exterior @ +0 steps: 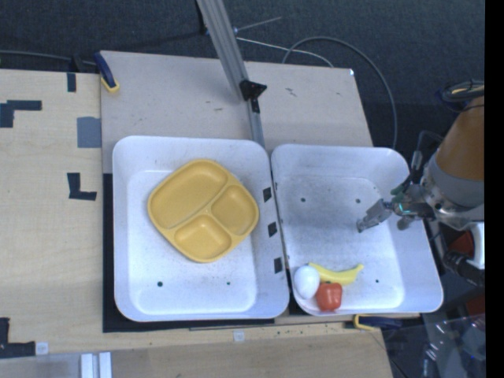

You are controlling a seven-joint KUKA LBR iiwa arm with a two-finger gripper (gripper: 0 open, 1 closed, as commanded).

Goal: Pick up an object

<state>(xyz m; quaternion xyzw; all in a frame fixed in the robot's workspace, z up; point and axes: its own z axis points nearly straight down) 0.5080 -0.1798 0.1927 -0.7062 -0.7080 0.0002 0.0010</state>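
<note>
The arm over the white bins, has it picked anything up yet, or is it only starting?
Nothing looks picked up yet. The white egg, banana and red pepper lie clustered in the right bin's near corner, and the yellow divided plate rests in the left bin. The gripper hangs over the right bin, apart from the cluster, carrying nothing visible. Reaching, grasping and lifting remain.
</note>
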